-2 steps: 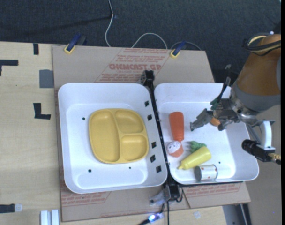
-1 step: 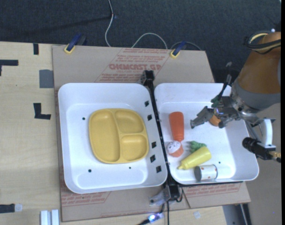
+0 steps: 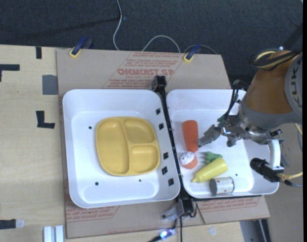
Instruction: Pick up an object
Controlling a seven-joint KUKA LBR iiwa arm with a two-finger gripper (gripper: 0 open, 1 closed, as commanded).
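My gripper (image 3: 220, 135) hangs open and holds nothing above the right bin (image 3: 244, 185), near the orange cylinder (image 3: 190, 134) and yellow squash (image 3: 210, 170).

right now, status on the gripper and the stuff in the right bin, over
Gripper open, holding nothing, low over the right bin. Orange cylinder just left of it, untouched. Yellow corn, small can and round toy crowd nearby.

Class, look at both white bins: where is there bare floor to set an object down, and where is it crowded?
Left bin: bare floor all around the yellow divided plate, widest along the near edge. Right bin: bare at the far end, above the orange cylinder. Crowded: its near half, where the cylinder, small round toy, yellow corn-like toy, can and the hand cluster.
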